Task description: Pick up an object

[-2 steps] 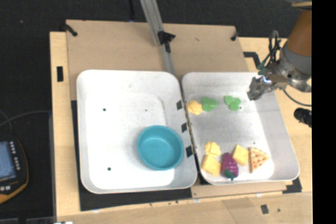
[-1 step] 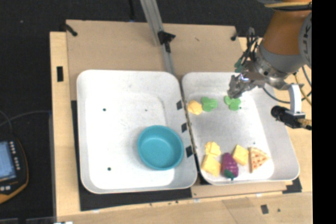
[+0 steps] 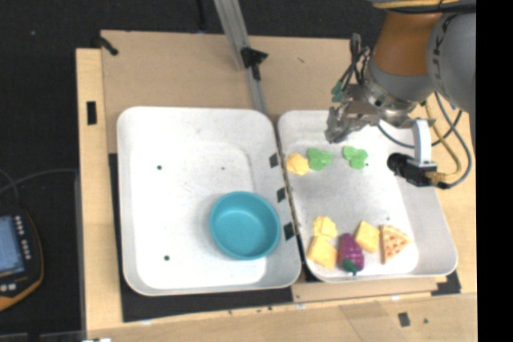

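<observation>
Two-finger gripper: finger state cannot tell. Just below it, small green plastic leafy toy, lumpy, glossy; similar green piece below-right; yellow lump below-left.

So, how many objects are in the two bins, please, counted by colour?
Blue: 1, the bowl
Green: 2
Yellow: 4
Purple: 1
Orange, the pizza slice: 1
Total: 9

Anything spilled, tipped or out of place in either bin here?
Nothing stands out. The blue bowl sits upright in the left bin; the toy food pieces, including a pizza slice, lie loosely inside the right bin, below the gripper.
</observation>
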`<state>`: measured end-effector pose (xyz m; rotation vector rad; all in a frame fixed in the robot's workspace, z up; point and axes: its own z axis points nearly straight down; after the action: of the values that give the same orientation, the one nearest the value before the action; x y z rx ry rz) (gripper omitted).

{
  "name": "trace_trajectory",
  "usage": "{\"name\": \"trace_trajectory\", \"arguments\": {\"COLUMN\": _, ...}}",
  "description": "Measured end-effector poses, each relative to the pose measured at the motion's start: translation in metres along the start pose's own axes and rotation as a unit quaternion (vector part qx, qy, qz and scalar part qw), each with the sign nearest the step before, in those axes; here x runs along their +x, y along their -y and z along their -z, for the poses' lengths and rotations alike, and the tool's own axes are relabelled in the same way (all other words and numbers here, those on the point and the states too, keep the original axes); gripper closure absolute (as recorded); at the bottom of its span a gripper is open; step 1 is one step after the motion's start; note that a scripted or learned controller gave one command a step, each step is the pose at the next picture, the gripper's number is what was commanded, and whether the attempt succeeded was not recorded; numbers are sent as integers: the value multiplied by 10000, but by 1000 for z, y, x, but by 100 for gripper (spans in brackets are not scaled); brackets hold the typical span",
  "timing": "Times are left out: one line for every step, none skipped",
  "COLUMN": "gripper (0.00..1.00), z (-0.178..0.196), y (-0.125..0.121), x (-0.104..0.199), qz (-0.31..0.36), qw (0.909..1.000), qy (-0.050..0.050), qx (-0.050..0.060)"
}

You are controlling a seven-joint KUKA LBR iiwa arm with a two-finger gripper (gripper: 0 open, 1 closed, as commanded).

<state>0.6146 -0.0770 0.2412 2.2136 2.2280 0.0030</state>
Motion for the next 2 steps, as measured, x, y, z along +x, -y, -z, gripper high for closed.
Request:
{"name": "trace_trajectory", "arguments": {"gripper": 100, "z": -10, "y": -15, "x": 49, "qz": -17, "qw": 10000, "qy": 3, "qx": 2}}
{"name": "trace_trajectory", "arguments": {"gripper": 100, "z": -15, "y": -35, "x": 93, "qz": -21, "qw": 10000, "qy": 8, "qx": 4}}
